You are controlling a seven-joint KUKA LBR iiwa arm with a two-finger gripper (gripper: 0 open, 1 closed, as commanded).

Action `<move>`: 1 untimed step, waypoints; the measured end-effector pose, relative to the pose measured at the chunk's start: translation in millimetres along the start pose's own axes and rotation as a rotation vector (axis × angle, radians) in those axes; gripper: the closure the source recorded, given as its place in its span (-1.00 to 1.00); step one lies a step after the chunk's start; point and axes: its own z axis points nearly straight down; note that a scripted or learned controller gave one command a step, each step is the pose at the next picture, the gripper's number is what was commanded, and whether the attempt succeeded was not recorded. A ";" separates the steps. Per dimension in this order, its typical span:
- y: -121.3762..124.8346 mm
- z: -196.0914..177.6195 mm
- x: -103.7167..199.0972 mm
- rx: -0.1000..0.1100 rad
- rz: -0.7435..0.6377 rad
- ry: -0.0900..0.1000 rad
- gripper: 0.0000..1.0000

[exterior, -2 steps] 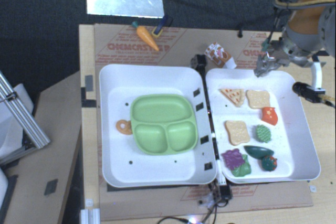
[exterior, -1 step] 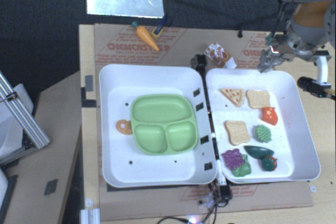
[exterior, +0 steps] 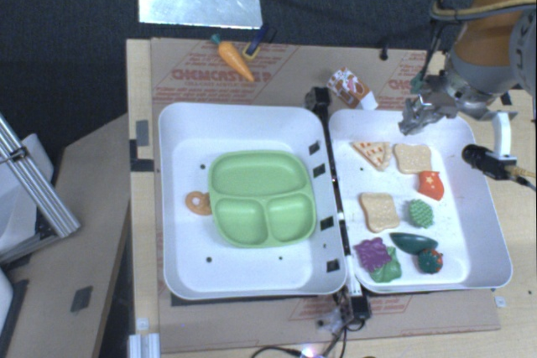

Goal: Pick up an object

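The grey two-finger gripper (exterior: 414, 121) hangs over the far edge of the right-hand shallow white bin (exterior: 491, 218), and whether it is spread or pressed together cannot be told from this slant; nothing can be seen in its grasp. Just below and in front of it lie the nearest candidates — a tan square toy bread slice (exterior: 412, 158) and, slightly to the left, a triangular orange-crusted toy pizza wedge (exterior: 372, 153). Both look like light, rigid moulded plastic: no risk of crushing, but smooth and lying flat, so they would probably skid unless pinched across opposite edges. Farther toward the bin's near side sit a small red toy strawberry (exterior: 430, 184), a bumpy green toy vegetable (exterior: 421, 213) and a knobbly purple toy grape cluster (exterior: 375, 252) — chunkier shapes that likely give easier purchase around their middles.
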 end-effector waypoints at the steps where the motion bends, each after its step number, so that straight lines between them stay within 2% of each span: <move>1: -47.4 7.6 20.6 0.002 0.006 0.001 1.00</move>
